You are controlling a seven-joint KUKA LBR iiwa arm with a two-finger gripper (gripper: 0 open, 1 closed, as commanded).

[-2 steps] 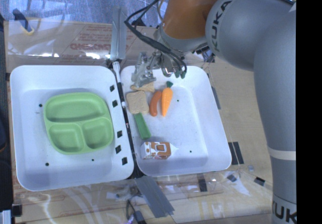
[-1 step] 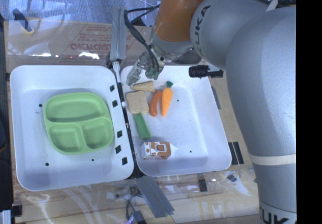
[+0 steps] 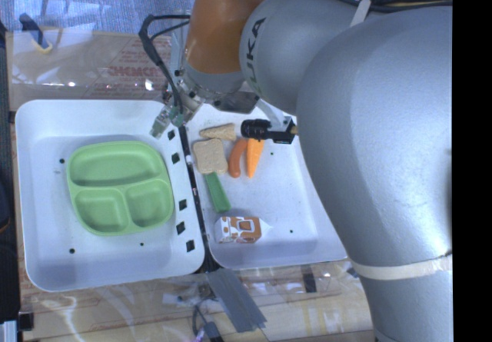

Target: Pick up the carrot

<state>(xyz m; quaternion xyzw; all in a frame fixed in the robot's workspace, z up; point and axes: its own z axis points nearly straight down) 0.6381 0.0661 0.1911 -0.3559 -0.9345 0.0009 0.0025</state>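
**A:** What is hidden or hard to read?

**B:** The arm point(image 3: 369, 141) fills much of the view. It covers the right edge and far right corner of the right bin point(image 3: 296, 206). The gripper point(image 3: 161, 128) is small and blurred below the orange band. It hangs over the far end of the wall between the bins, on the side of the left bin point(image 3: 42, 256). I cannot tell whether it is wide or narrow.

**A:** And the carrot?

**B:** The carrot point(image 3: 254, 158) lies in the right bin, near the far edge and left of the bin's middle. It is well apart from the gripper. Its far tip runs under the robot's wrist, so that end is covered.

**A:** How does it look?

**B:** It is short, bright orange and smooth. It is thicker at the far end and tapers toward the near one, and it lies roughly far-to-near.

**A:** What is close to it?

**B:** A darker, reddish piece point(image 3: 237, 158) lies just beside it on the left. I cannot tell whether they touch, or what the piece is. Left of that lies a toast point(image 3: 209, 156), with a second bread point(image 3: 219, 132) by the far edge. A green stick point(image 3: 217, 193) points toward the near edge. A box point(image 3: 240, 230) with orange print sits by the near edge, its print too small to read.

**A:** The left bin?

**B:** It holds a green tray point(image 3: 119, 185) with three compartments.
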